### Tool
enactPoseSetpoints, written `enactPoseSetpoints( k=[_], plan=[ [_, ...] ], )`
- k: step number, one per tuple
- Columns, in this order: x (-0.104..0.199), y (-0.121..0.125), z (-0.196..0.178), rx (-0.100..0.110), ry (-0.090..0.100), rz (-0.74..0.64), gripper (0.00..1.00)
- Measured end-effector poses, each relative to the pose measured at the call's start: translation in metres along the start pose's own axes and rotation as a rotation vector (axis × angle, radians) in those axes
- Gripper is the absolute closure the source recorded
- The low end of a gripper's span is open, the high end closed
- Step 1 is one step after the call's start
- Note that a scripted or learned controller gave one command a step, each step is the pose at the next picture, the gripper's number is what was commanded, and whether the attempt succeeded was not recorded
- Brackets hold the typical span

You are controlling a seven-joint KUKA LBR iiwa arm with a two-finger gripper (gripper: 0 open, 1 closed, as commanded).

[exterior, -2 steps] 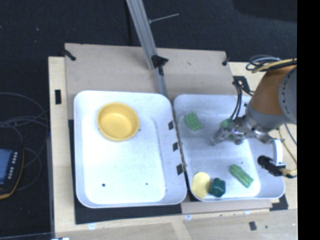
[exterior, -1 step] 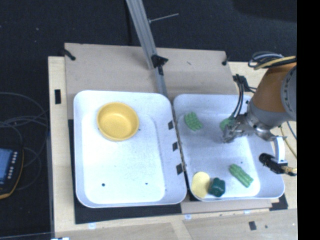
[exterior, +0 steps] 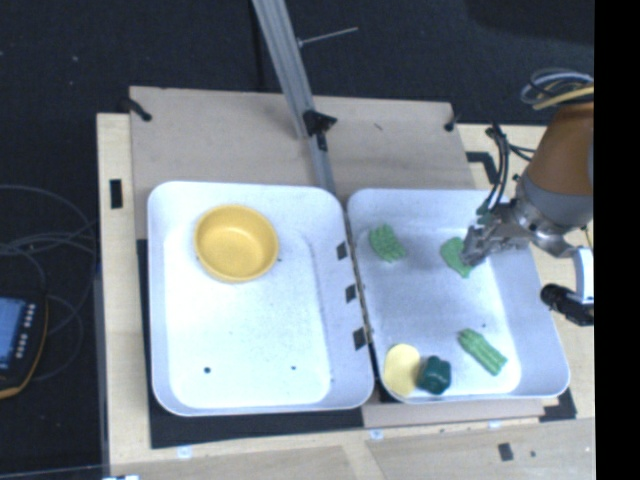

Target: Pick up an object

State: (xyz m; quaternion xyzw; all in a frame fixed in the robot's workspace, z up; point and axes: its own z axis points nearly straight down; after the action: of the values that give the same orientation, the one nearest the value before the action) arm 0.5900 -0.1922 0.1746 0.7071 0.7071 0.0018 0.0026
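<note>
- Two shallow white bins are seen side by side on the bench; the left bin (exterior: pixel 180 368) holds a yellow bowl (exterior: pixel 236 243) in its upper left part, with wide bare floor below and to the right of it.
- The right bin (exterior: pixel 530 298) holds five things: a green piece (exterior: pixel 386 243) near the upper left, a second green piece (exterior: pixel 457 255) toward the upper right, a ridged green piece (exterior: pixel 483 351) toward the lower right, and a pale yellow round object (exterior: pixel 401 367) touching a dark green object (exterior: pixel 435 375) along the bottom rim.
- The gripper (exterior: pixel 480 243) is lowered over the second green piece, at or just beside its right edge; whether the piece is touched cannot be told.
- The state of the claw cannot be told from this view, since the tips are small and blurred against the green piece.
- Open floor is left in the middle of the right bin, between the upper pieces and the lower ones.
- The pale yellow and dark green objects are set close against the bottom wall, with little room on that side.
- The ridged green piece lies tilted, apart from the walls and from the other things.
- The arm's orange band (exterior: pixel 567 153) is seen above the right bin's far right corner.
</note>
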Motion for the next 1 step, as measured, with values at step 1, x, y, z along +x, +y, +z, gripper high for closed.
enactPoseSetpoints(
  k=[1],
  plan=[
    [-0.0006, 0.0009, -0.0301, 0.003, 0.001, 0.000, 1.00]
  ],
)
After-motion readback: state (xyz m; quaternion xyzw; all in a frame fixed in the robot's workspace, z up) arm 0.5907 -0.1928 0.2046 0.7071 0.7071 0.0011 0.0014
